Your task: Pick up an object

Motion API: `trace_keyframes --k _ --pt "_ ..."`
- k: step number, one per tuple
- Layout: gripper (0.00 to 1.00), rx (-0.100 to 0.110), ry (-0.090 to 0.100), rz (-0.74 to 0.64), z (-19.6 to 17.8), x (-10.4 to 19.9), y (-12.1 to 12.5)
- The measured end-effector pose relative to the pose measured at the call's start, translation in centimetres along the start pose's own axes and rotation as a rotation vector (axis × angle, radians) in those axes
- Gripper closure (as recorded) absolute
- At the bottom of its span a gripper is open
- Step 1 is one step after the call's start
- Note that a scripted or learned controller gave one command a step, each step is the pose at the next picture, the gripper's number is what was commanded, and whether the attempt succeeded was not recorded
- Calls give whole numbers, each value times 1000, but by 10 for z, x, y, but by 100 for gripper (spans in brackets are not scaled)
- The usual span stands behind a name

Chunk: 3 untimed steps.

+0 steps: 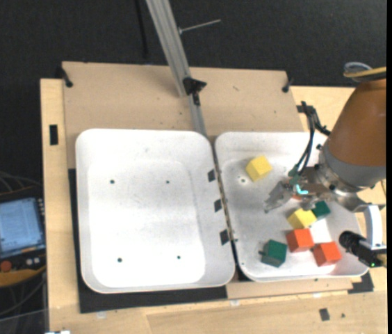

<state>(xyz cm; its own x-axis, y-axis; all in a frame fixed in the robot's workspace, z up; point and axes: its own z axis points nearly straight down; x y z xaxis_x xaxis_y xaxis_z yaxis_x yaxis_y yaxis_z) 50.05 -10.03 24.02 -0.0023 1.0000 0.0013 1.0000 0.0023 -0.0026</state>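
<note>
Several blocks lie in the right bin (246, 270). A yellow block (258, 168) sits near its upper left. A dark green block (274, 252) rests near the front edge. Clustered at the lower right are a second yellow block (302, 218), an orange block (299, 239), a red-orange block (327, 253), a small white block (319, 231) and another green block (321, 209), partly hidden by the arm. My gripper (279, 196) hangs over the bin's middle, just left of that cluster and below right of the first yellow block. Nothing shows in its grasp.
The left bin (147, 207) lies beside the right one, and a row of black clips (218, 204) joins them. A slanted metal rail (172, 44) runs from the top down to the bins' shared corner. A tablet-like pendant (12, 228) lies off the bench at far left.
</note>
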Motion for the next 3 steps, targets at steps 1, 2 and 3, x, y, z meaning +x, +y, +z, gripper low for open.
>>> trace_keyframes --k 1,2,3 --pt "0 -5 -1 4 -2 0 1" --pt "0 3 -2 4 62 -1 0" --pt "0 2 -2 4 105 -7 -1"
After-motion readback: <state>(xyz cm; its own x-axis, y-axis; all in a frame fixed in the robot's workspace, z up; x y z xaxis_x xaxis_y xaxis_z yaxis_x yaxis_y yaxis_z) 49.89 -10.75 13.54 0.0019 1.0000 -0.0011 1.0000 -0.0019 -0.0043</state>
